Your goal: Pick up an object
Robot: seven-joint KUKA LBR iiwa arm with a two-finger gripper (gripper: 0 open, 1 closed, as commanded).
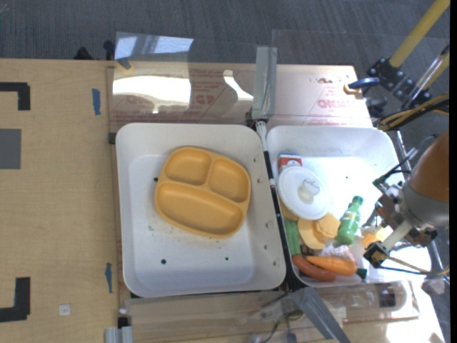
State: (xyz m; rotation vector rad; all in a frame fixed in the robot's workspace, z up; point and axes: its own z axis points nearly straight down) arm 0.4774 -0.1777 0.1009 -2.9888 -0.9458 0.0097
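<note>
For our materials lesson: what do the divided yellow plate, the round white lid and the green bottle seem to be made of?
Divided yellow plate: likely moulded plastic, matte, with soft rounded ridges. Round white lid: probably thin plastic, smooth and slightly glossy. Green bottle: seemingly shiny plastic, a toy by its look.

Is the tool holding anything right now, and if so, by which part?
Cannot tell. The tool sits at the right bin's right edge, near the green plastic bottle, with nothing visibly held.

A wooden worktop [50, 213] carries two shallow white bins side by side. The left bin [136, 263] holds an orange three-compartment tray [203, 190], lying flat near its middle. The right bin [371, 148] sits touching it. A clear plastic sheet [178, 84] stands along the far side, above grey carpet [214, 6].
</note>
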